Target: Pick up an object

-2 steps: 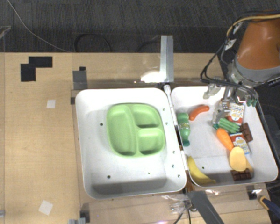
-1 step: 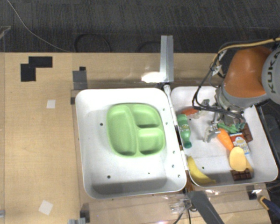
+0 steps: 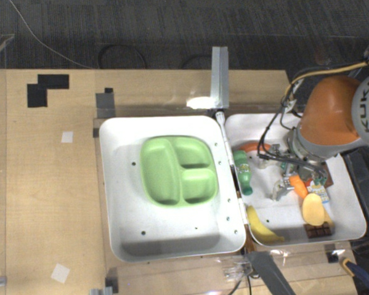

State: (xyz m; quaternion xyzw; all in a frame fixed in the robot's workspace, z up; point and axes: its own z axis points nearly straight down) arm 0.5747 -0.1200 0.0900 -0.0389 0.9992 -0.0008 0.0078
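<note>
Nearest, a curved yellow banana (image 3: 262,226) lies along the right white bin's (image 3: 355,221) front wall, beside a smooth yellow oval lemon-like piece (image 3: 313,209) and dark brown block (image 3: 318,231). Farther in, the gripper (image 3: 295,175) hangs low above a small orange piece (image 3: 297,186), likely its target; whether the fingers are open, I cannot tell. Beyond: a green bottle (image 3: 242,171); leftward, a green divided plastic plate (image 3: 176,169)

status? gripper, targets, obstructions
Gripper low in right bin, nothing seen held. Banana, yellow item, green bottle loose in that bin. Green divided plate in left bin, apart.
</note>
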